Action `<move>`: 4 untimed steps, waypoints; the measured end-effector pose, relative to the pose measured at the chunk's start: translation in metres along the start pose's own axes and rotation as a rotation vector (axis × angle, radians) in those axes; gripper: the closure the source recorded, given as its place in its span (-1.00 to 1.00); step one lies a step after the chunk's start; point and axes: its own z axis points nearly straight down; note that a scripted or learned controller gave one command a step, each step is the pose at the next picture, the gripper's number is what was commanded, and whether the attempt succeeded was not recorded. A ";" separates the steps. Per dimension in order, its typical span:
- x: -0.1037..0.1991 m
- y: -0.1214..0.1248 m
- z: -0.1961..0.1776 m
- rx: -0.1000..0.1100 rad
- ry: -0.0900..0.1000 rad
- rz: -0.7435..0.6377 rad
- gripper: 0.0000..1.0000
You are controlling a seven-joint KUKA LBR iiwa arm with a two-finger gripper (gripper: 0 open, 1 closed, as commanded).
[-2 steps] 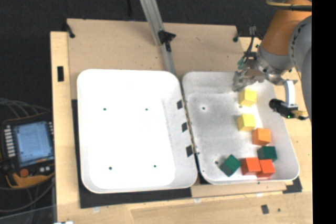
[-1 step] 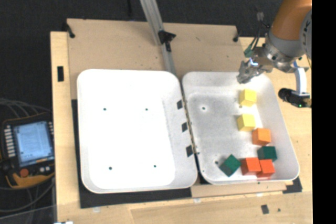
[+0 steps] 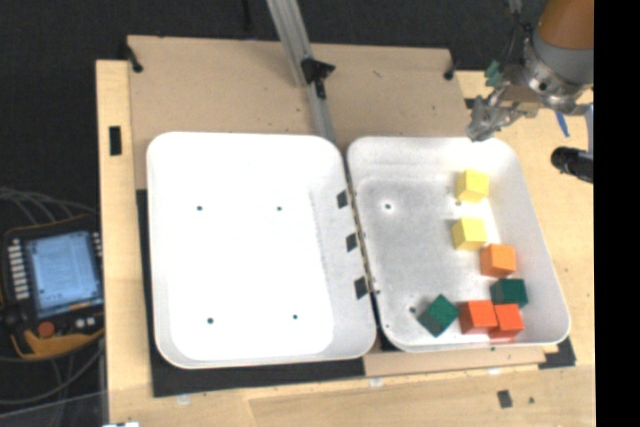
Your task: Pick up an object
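You've got the tool (image 3: 483, 127) hovering over the right bin's (image 3: 400, 245) far-right corner — can't tell if it's spread or pinched, nothing visibly in it. Blocks all sit along that bin's right side: 2 yellow blocks (image 3: 472, 184) up top, orange block (image 3: 498, 259) below, then green block (image 3: 437, 314) and red-orange pair (image 3: 491, 317) at near edge. Left bin (image 3: 180, 165) w/ the table (image 3: 290, 55) behind.

overhead slanted view, both bins (image 3: 160, 215)
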 end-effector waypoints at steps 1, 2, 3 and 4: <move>0.055 -0.006 0.010 0.008 0.002 0.000 1.00; 0.108 0.001 0.005 0.006 0.003 -0.002 1.00; 0.162 -0.001 -0.004 0.007 0.004 -0.002 1.00; 0.215 -0.007 0.010 0.010 0.002 -0.001 1.00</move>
